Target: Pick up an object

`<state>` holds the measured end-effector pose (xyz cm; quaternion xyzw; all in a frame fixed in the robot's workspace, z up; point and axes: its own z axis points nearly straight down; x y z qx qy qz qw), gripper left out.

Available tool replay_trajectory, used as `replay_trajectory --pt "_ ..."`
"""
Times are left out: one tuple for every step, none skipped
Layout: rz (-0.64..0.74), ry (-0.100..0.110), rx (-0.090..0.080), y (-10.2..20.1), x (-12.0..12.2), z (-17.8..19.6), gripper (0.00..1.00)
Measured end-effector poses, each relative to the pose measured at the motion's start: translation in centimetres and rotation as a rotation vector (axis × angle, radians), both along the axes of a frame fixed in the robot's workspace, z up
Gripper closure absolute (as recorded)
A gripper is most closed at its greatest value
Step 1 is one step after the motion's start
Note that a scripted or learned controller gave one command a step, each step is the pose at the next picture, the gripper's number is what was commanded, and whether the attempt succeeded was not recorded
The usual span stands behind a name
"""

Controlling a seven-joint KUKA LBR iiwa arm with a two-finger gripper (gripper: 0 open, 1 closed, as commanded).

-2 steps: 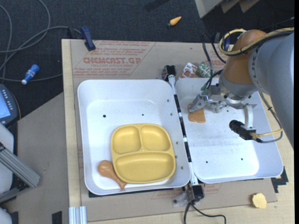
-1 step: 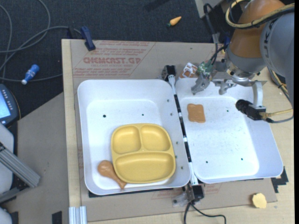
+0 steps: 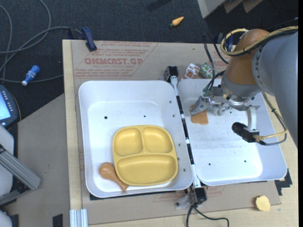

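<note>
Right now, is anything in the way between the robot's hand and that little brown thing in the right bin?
No, nothing visible is in the way. The hand is right at the brown piece, near the right bin's left wall. The yellow divided plate lies in the other bin.

A small orange carrot-shaped piece (image 3: 177, 21) lies on the dark carpet near the top centre of the frame. A blue-and-white bottle (image 3: 31, 74) lies on the carpet at the far left, among grey cables (image 3: 28, 32). A blue clamp (image 3: 88, 38) grips the upper-left edge of the brown bench board (image 3: 123, 58). A yellow lump (image 3: 262, 203) rests at the board's lower right.
</note>
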<state>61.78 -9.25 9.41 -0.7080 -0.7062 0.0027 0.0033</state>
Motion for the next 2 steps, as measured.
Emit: replay_trajectory --pt "0.002 -0.005 0.000 -0.1 0.4 -1.0 0.00" --pt "0.003 -0.010 -0.001 -0.1 0.5 0.2 1.00"
